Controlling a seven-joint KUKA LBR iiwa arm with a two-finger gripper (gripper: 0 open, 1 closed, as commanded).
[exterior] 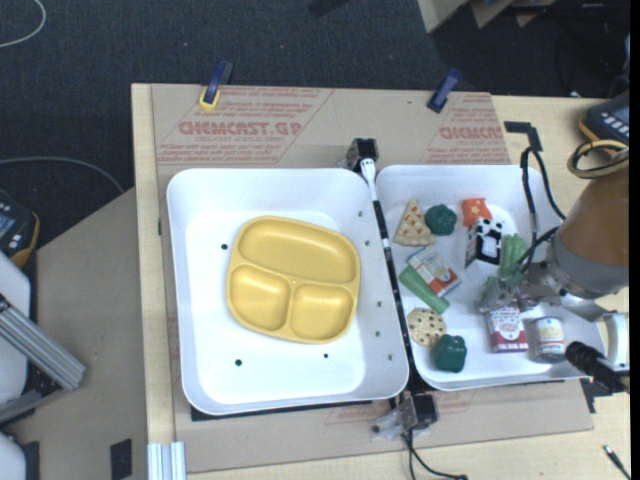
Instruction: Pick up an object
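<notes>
Camera view: yellow tray (293, 288) fills the left bin (190, 268); toy foods crowd the right bin (400, 183) beside it; fingers' (503, 286) opening cannot be told.

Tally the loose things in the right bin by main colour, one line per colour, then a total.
Green: 3, dark green round toy, dark green pepper toy, long green bar
Tan: 2, wedge-shaped slice, round cookie
Red: 1, red carton
Orange: 1, small orange piece
Total: 7 that read clearly; others by the arm are too jumbled to sort.
</notes>
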